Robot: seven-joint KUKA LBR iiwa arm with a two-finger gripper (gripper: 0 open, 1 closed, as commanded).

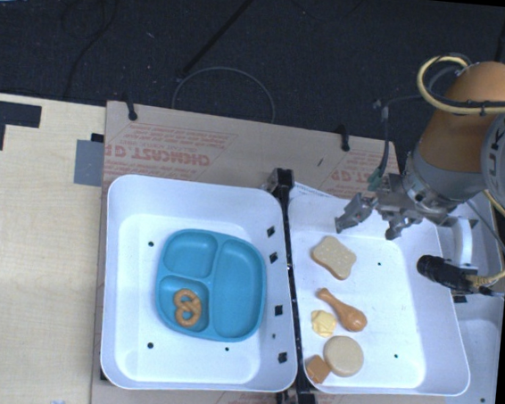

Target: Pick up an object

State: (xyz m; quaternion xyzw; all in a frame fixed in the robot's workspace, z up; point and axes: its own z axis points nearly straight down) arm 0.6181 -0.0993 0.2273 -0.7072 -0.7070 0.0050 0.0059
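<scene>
In the right bin [416, 348] lie several toy foods: a slice of bread [334, 256], a chicken drumstick [343, 310], a small yellow piece [322, 322], a round tan bun [343, 355] and an orange-brown piece [317, 368]. My gripper [377, 217] hangs over the bin's far edge, up and to the right of the bread, open, with nothing between its fingers. A pretzel [187, 307] sits in the lower-left compartment of the blue divided plate [235, 284] in the left bin [124, 318].
A black divider [285, 281] runs between the two bins. The arm's grey and orange body [466, 129] looms over the right bin's far right corner. A black cylindrical part [442, 271] juts over the bin's right rim. The bins rest on cardboard [213, 148].
</scene>
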